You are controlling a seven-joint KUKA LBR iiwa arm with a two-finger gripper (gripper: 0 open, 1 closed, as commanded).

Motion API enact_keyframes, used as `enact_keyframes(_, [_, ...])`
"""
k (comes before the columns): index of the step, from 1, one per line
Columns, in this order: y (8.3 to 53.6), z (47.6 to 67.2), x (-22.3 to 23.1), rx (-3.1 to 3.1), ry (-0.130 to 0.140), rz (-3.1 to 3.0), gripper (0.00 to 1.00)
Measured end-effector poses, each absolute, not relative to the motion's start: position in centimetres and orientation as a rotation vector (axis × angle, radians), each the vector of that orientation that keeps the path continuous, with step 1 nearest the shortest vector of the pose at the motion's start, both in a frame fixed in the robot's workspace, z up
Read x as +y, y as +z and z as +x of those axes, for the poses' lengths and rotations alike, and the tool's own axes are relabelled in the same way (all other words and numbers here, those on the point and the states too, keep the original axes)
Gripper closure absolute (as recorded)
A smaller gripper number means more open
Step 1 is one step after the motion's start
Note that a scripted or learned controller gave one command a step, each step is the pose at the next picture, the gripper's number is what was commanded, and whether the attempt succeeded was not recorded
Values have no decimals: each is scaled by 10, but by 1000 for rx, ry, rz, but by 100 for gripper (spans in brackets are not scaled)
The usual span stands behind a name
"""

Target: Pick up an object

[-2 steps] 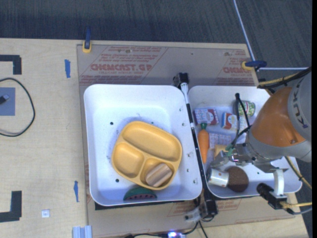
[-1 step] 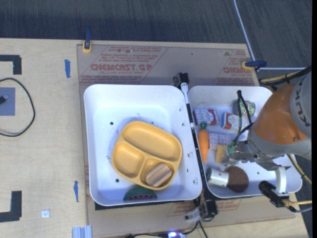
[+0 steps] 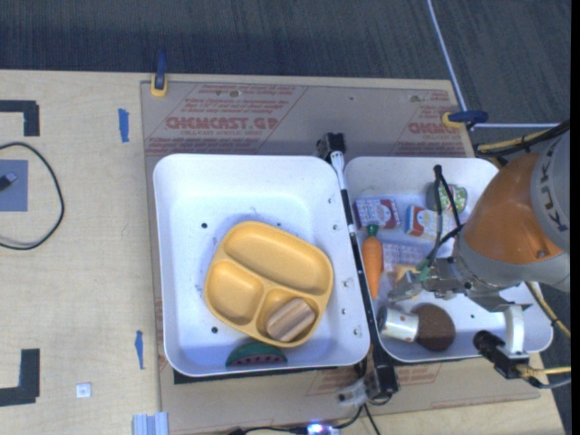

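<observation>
My gripper (image 3: pixel 419 279) hangs low over the middle of the right bin (image 3: pixel 535 338), below the orange band of the arm. An orange carrot (image 3: pixel 372 263) lies just left of it along the bin's left wall. Directly in front of the gripper rests a brown round object (image 3: pixel 436 326) with a pale silvery stub (image 3: pixel 397 324) on its left. Behind the gripper lie a small blue-and-red carton (image 3: pixel 376 212), a red-and-white packet (image 3: pixel 420 219) and a greenish item (image 3: pixel 452 198). Nothing can be seen between the fingers.
The left bin (image 3: pixel 181 198) holds a yellow divided plate (image 3: pixel 272 261) with a tan bread-like piece (image 3: pixel 290 318) in its front compartment. A watermelon slice (image 3: pixel 256 355) lies at that bin's front wall. A raised rim separates the two bins.
</observation>
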State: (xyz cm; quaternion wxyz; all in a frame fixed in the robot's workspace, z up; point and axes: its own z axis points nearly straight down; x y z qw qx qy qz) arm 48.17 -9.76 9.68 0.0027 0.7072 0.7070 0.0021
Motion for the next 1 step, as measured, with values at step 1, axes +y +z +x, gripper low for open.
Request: enact_keyframes(1, [86, 481, -94, 2220, 1, 2222, 0])
